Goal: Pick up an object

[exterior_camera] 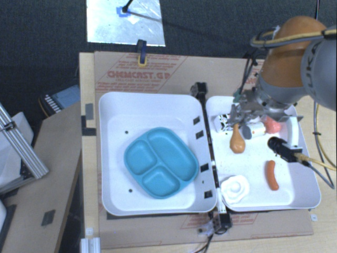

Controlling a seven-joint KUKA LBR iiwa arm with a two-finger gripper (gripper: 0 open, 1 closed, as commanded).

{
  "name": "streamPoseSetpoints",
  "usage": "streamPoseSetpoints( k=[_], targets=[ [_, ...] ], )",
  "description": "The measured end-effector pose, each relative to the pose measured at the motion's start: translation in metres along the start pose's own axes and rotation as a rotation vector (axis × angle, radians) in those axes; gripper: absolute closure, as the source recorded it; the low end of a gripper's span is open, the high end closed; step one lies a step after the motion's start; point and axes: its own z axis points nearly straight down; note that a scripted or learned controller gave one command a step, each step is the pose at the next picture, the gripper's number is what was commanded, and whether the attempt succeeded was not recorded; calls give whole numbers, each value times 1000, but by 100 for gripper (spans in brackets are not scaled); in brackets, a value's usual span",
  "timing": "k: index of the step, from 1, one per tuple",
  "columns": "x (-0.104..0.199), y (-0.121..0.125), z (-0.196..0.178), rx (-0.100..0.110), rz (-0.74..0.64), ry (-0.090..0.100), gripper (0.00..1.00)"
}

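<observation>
Currently the grey arm (pixel 287 62) reaches in from the right and its hand (pixel 238 116) hangs low over the far left part of the right bin (pixel 303 194), close to the divider between the two bins. Just under the hand is an orange-brown drumstick-shaped toy (pixel 238 139), its narrow end pointing up at the hand and its fat end toward the near side; whether the hand is open, closed or gripping that toy cannot be told from this angle. In the same bin a pink piece (pixel 274 125) sits just right of the hand, a reddish sausage (pixel 271 174) lies near the right wall, and a white swirl (pixel 235 189) rests at the near left corner. A blue divided plate (pixel 160 162) lies in the left bin (pixel 116 120)
</observation>
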Motion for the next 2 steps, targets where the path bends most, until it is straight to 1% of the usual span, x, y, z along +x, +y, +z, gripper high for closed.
streamPoseSetpoints(
  k=[1, 2],
  targets=[
    [52, 9, -7, -1, 0, 1, 100],
    [99, 25, -2, -1, 0, 0, 100]
  ],
)
